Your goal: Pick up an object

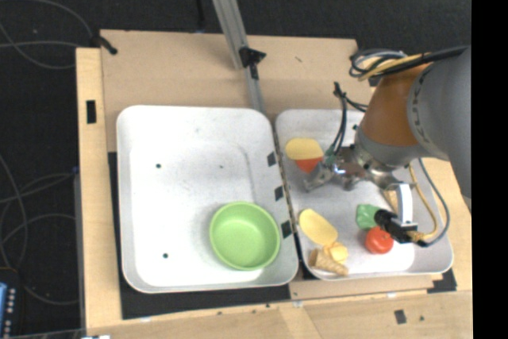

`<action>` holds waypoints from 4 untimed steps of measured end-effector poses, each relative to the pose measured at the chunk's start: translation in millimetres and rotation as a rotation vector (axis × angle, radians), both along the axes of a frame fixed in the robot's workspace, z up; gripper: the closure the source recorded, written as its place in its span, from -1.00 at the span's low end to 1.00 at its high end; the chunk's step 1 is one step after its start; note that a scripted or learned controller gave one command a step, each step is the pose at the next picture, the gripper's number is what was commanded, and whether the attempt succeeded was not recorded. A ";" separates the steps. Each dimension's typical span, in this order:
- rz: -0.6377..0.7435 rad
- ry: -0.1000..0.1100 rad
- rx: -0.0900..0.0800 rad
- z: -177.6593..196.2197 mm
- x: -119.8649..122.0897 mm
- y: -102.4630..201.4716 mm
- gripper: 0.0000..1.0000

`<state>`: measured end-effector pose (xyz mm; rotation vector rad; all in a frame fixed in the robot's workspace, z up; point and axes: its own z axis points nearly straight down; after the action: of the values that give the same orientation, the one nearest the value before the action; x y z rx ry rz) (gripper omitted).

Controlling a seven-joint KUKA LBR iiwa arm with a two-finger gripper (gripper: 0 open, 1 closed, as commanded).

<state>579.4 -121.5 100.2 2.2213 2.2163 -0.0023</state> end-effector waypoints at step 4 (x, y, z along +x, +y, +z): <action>0.007 -0.005 0.003 162.6 -5.0 11.9 1.00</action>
<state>574.4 -109.6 262.8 2.2132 2.2228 0.0061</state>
